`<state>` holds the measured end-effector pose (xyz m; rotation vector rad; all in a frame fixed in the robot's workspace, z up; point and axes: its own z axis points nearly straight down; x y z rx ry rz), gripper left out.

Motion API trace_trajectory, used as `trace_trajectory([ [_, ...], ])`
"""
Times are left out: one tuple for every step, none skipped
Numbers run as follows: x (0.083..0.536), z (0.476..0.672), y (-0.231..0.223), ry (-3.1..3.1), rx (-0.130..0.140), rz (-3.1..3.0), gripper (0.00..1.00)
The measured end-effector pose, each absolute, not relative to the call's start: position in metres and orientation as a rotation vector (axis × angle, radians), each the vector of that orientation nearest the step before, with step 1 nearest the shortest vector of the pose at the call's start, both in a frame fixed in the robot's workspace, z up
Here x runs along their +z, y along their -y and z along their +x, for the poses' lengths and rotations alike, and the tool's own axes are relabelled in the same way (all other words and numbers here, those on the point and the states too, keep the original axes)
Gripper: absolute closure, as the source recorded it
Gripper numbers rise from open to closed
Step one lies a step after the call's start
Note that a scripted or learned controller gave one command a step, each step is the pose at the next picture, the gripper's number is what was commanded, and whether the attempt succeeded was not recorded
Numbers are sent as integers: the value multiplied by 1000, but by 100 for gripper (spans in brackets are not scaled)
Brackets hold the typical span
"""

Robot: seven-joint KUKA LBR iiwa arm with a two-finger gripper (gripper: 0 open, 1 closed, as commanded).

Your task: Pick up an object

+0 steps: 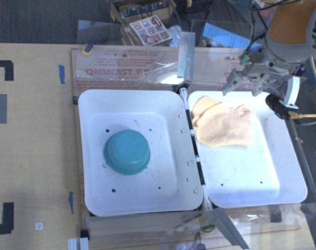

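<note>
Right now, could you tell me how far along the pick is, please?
Nothing looks picked yet. The teal bowl sits upside down in the left bin and the tan cloth lies in the right bin. The hand hangs above the right bin's far edge, near the cloth. Grasping and lifting remain.

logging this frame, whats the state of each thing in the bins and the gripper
teal bowl: upside down, flat in the left bin
tan cloth: crumpled, lying loose at the far end of the right bin
gripper: above the right bin's far edge, holding nothing
</note>
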<state>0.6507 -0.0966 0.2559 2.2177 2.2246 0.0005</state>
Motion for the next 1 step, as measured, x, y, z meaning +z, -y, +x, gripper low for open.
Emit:
trace_trajectory([
  [174, 640, 114, -2504, 0, 1897, 0],
])
